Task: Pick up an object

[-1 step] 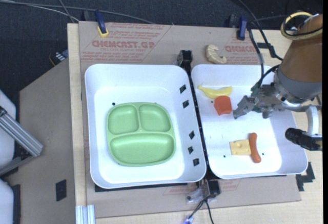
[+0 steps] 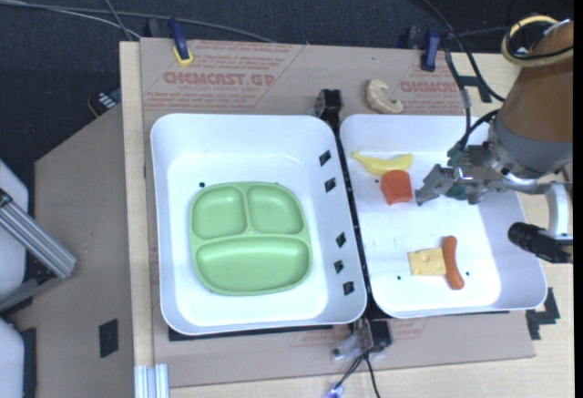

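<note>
In the right bin [image 2: 510,291] lie a yellow banana-shaped piece [image 2: 383,162], a red block [image 2: 395,188], a yellow cheese-like wedge [image 2: 424,261] and an orange sausage [image 2: 452,261]. My gripper [image 2: 439,179] hangs over the upper middle of this bin, just right of the red block and apart from it. It stands open with nothing between its fingers. The sausage and the wedge touch each other nearer the front, below the gripper.
The left bin [image 2: 173,205] holds a green divided plate [image 2: 250,237]. A beige curled object [image 2: 384,96] rests on the cardboard behind the bins. Blue clamps [image 2: 181,43] hold the far edge, and cables run down at the back right.
</note>
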`<action>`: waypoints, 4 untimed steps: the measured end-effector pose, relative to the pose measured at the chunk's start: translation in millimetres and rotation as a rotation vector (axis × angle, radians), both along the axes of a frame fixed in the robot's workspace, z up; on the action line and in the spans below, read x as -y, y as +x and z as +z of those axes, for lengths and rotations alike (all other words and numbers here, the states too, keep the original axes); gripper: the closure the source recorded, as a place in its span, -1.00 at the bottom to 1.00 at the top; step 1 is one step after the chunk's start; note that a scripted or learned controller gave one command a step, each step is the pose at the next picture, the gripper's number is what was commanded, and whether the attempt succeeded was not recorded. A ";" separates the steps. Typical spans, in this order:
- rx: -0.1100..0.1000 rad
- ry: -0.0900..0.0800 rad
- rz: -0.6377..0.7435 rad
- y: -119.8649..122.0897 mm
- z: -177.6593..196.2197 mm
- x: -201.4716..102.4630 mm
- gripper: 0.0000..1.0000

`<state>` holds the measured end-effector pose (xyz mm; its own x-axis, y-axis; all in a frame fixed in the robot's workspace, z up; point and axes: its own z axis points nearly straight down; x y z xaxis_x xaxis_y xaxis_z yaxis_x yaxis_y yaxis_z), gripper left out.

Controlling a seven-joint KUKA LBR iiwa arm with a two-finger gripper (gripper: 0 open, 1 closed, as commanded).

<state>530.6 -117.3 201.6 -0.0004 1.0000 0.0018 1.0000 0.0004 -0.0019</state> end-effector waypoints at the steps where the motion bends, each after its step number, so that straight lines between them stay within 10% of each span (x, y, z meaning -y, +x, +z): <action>1: -0.004 0.001 -0.001 9.3 -55.6 0.8 -1.00; 3: -0.002 0.001 -0.001 15.8 -117.2 -6.7 -1.00; 4: 0.000 0.001 -0.001 16.6 -105.8 -6.9 1.00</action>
<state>547.1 -110.4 95.8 0.0011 1.0000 0.0026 1.0000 -0.0011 -0.0018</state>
